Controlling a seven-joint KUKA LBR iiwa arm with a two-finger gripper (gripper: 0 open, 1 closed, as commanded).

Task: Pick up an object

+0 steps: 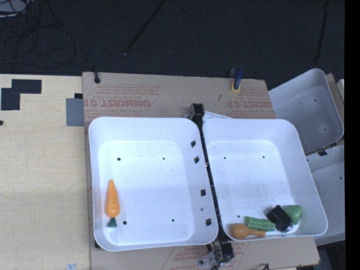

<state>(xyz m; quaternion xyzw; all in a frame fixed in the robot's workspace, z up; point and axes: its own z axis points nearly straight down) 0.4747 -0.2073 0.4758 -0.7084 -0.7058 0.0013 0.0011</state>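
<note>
An orange toy carrot (pixel 112 199) with a small green top lies in the left bin (pixel 143 129), near its front left corner. In the right bin (pixel 253 128), along the front edge, lie an orange-tan pear-shaped toy (pixel 245 232), a green elongated piece (pixel 260 224), a black block (pixel 279 217) and a green rounded object (pixel 294 212), all close together.
The two bins sit side by side on a cardboard sheet (pixel 169 97) over a wooden bench (pixel 39 162). A black clamp strip (pixel 203 173) joins the bins. A blue and yellow clip (pixel 237 81) stands at the cardboard's far edge. A tilted white panel (pixel 306 108) lies at right.
</note>
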